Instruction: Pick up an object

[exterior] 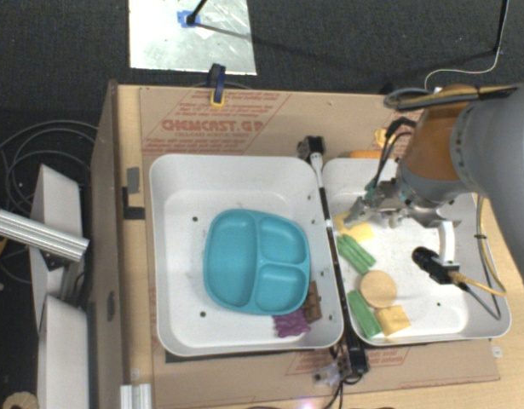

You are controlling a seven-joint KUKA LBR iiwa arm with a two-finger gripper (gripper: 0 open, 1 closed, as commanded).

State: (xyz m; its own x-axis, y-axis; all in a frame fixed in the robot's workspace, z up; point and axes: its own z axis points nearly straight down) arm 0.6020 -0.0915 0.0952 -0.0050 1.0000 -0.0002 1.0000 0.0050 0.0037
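In the right bin (475, 313) my gripper (370, 209) hangs low near the bin's left wall, right above a yellow wedge (357, 227). The arm's wrist hides the gripper's tips, and nothing shows as held. Just in front of the wedge lies a green stick (357, 252). Nearer the front lie a tan round disc (379, 288), a yellow block (394, 319) and a second green piece (362, 312).
The left bin (181, 228) holds a blue divided plate (257, 261), with a purple thing (289, 324) and a brown piece (313, 303) at its front right edge. An orange thing (364, 153) lies behind the right bin's rim.
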